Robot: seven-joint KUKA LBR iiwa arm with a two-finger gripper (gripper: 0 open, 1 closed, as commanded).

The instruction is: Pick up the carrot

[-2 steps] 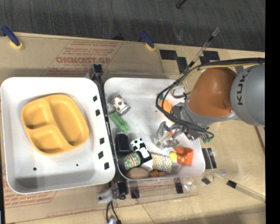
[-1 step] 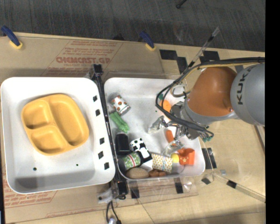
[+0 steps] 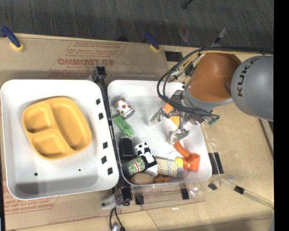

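Fingers (image 3: 156,118) spread apart over the right bin (image 3: 135,93), gripper (image 3: 169,127) empty; the carrot (image 3: 182,151) below looks light, stiff, slick, best pinched mid-length.

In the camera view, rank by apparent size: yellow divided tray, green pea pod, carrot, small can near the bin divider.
1. yellow divided tray, by far the largest.
2. green pea pod.
3. carrot and small can: too alike to rank, and the gripper partly hides the carrot.
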